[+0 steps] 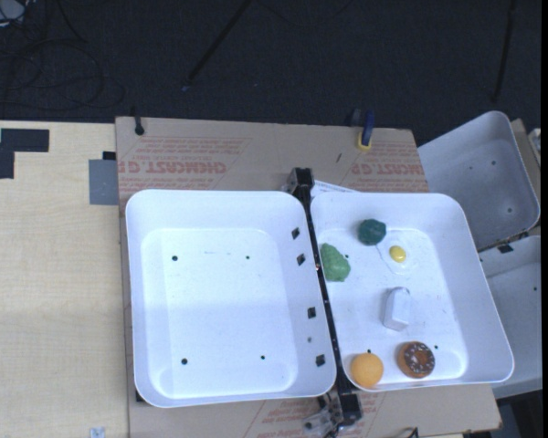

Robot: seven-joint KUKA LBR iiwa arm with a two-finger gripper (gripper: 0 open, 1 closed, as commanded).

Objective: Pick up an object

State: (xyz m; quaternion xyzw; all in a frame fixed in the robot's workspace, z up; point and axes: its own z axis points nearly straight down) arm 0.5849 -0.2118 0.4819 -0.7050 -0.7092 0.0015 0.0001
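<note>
gripper state: can't tell; right bin [479,272] holds six items: dark green ball [372,232], light green lump [333,265] against the divider wall, egg [397,254], white block [396,308], orange [366,370] beside donut [416,359] at the near edge
</note>
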